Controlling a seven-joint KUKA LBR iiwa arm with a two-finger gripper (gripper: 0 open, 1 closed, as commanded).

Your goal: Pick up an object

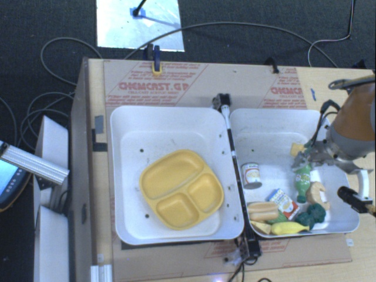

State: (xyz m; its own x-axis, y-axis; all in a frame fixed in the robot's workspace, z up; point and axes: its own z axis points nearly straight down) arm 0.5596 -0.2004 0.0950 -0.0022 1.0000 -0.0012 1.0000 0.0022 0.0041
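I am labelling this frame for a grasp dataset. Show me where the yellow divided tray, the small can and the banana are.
yellow divided tray (pixel 181 188): camera view, on the ridge between its compartments.
small can (pixel 251 175): camera view, on its labelled side.
banana (pixel 289 228): camera view, mid-length on its peel.

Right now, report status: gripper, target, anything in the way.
Gripper low in right bin, over green bottle; fingers unclear. Nothing lifted. Bread piece, broccoli, small carton crowd the bottle.

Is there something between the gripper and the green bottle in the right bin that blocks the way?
Nothing visible does. The gripper hangs at the right bin directly above the green bottle, with no other object between them. The bread piece lies beside the bottle.
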